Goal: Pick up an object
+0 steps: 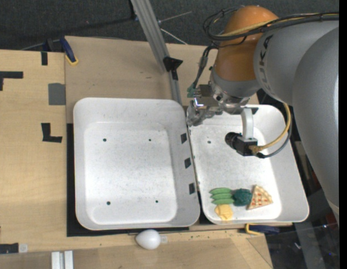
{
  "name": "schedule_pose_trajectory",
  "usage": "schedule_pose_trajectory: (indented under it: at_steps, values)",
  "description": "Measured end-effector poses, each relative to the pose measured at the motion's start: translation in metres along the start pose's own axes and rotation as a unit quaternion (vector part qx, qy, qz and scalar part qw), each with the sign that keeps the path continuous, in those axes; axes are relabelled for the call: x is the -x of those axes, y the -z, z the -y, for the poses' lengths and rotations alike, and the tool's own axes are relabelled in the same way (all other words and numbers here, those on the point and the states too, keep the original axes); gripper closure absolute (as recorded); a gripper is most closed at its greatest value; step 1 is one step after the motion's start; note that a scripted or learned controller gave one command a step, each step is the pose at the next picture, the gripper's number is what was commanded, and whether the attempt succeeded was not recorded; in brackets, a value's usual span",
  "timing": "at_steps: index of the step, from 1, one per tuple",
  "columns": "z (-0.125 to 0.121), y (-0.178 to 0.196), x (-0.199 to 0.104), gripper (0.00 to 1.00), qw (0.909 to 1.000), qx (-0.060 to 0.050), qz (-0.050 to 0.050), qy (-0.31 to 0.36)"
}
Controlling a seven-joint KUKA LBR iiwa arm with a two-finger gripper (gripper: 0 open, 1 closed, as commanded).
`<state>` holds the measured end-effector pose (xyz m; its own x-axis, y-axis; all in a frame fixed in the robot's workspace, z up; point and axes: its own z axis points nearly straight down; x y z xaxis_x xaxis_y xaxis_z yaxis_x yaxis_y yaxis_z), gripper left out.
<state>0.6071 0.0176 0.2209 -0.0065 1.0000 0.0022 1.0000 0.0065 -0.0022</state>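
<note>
Toys lay clustered at the right bin's (291, 203) near edge: green pod (221, 194), dark green piece (241, 195), yellow piece (223, 210), pizza slice (259, 198). End effector (197, 112) hung over that bin's far left corner, well apart from them; its state was hidden.

Almost no words to read here

The big grey arm (308, 55) has dark letters going down its side near the orange band (240, 29). They may be part of the maker's name, but they are cut off and too blurry to be sure. The two white bins, the bench and the small toys have no words or numbers on them.
</note>
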Motion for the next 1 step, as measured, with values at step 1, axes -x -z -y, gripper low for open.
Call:
schedule_pose_trajectory:
  at_steps: [1]
  values:
    - [0.0138, -0.0089, -0.0543, 1.00, 1.0000, -0.001, 0.000, 0.000]
